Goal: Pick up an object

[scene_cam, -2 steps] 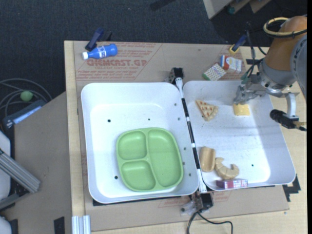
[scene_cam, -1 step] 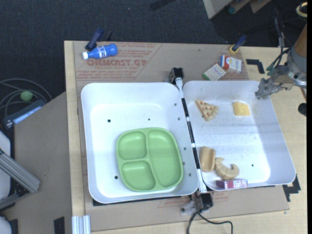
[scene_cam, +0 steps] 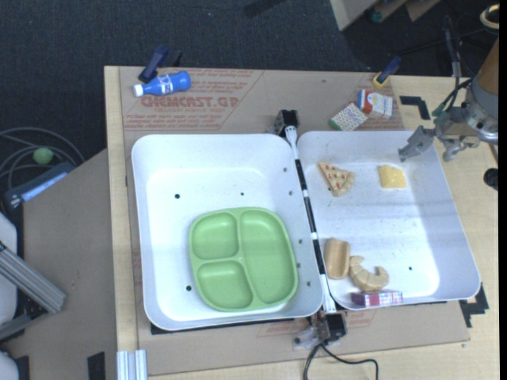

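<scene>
Camera view shows the gripper (scene_cam: 432,142) at the far right edge of the right bin (scene_cam: 444,236), its fingers spread wide and holding nothing. The nearest object is the yellow cheese piece (scene_cam: 393,176), just left and nearer. I think the gripper should move above it, lower straight down, and close only when the fingers stand on both sides.

Pale green divided tray (scene_cam: 242,258) inside the white left bin (scene_cam: 158,172). Right of that bin: tan waffle-grid wedge (scene_cam: 337,178), yellow block (scene_cam: 393,176), beige croissant (scene_cam: 369,275). Behind it, blue bottle (scene_cam: 162,84).
</scene>
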Controlling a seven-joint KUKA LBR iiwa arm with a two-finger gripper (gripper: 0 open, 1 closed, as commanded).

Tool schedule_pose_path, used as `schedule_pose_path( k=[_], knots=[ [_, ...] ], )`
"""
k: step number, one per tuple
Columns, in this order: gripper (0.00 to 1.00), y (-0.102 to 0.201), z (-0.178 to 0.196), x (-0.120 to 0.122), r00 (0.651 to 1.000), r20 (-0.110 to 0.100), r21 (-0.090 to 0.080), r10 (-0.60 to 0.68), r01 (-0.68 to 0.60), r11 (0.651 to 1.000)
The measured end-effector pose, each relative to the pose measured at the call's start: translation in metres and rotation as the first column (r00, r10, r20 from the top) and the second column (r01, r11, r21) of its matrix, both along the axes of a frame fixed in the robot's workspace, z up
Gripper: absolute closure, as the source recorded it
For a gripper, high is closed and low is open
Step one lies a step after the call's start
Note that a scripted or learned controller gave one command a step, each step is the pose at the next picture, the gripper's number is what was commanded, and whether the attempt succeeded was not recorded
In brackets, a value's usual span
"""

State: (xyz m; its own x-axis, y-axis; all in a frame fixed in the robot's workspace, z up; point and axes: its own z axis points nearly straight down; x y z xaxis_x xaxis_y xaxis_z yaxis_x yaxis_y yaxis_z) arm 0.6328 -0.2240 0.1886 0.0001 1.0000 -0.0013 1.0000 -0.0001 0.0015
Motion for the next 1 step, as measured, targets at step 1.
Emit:
schedule_pose_path(
  k=[1],
  knots=[
    [0.0,0.0725,-0.0729,0.0334,1.0,-0.004,0.004,0.001,-0.001,1.0]
  ],
)
